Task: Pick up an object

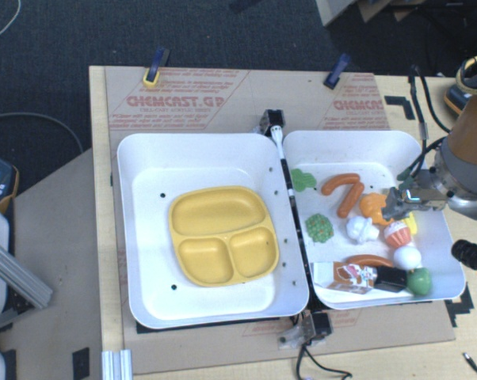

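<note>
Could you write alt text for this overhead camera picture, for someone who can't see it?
A robot arm's tool reaches from the right into the right bin, among toy food. The left bin holds a yellow divided tray.

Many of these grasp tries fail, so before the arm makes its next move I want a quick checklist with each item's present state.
1. Gripper is over the right bin, where the objects lie: ok.
2. A target lies at the gripper: ok, the orange piece sits right beside it, touching or nearly so.
3. Something is held between the fingers: cannot tell, they are too small and blurred.
4. Target stands apart from its neighbours: not ok, the white piece and the cupcake toy crowd it.
5. Yellow tray in the left bin lies away from the arm: ok.
</note>
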Robot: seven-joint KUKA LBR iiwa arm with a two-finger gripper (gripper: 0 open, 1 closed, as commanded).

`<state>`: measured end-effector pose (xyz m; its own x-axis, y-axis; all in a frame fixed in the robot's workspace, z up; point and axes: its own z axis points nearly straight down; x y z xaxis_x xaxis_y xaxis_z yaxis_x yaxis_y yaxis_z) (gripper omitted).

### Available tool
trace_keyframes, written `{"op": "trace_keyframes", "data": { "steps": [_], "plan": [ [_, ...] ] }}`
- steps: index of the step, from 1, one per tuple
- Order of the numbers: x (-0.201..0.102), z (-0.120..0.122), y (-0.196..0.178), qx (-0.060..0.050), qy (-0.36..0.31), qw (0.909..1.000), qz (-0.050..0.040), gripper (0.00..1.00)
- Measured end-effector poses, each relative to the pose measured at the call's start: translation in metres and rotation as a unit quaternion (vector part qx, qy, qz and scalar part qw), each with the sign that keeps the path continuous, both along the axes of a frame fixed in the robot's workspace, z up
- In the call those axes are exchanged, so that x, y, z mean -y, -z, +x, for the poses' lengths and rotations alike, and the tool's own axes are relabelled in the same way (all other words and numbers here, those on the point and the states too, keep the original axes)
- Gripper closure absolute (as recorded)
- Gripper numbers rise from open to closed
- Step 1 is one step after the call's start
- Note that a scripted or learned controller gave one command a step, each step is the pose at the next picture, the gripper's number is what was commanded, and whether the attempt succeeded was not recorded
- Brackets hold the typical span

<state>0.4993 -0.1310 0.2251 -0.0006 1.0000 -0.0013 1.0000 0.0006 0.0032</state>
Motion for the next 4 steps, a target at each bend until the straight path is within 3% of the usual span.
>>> {"op": "trace_keyframes", "data": {
  "steps": [2,3,4],
  "plan": [
    [-0.100,-0.002,-0.012,-0.001,0.000,1.0000,0.0009,1.00],
    [-0.127,-0.003,-0.008,-0.003,-0.001,1.0000,0.0012,1.00],
    [-0.123,0.005,0.003,-0.003,0.001,1.0000,0.0007,1.00]
  ]
}}
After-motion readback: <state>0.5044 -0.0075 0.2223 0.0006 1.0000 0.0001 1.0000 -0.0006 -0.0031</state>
